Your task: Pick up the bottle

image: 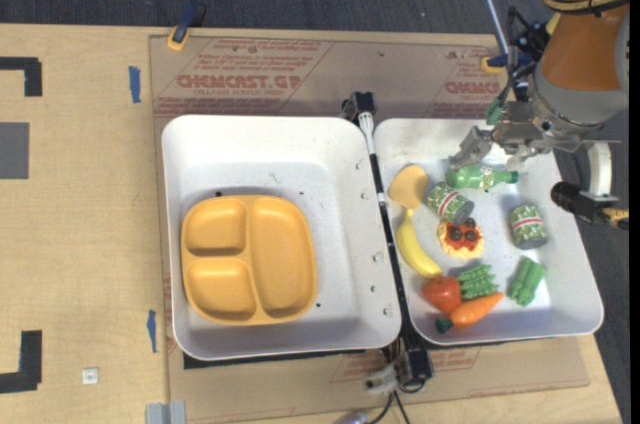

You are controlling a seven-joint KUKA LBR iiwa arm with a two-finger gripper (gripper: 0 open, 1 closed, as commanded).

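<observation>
Right bin (575,302): end effector (497,150) poised over green bottle (476,177).

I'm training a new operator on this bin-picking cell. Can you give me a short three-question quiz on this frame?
1. True or false: the yellow divided plate lies in the right bin.
2. Which lies nearest the gripper? A. banana B. green bottle C. carrot
3. The arm's band above the wrist is what colour?

Key: 1 false, it lies in the left bin; 2 B; 3 orange.
</observation>
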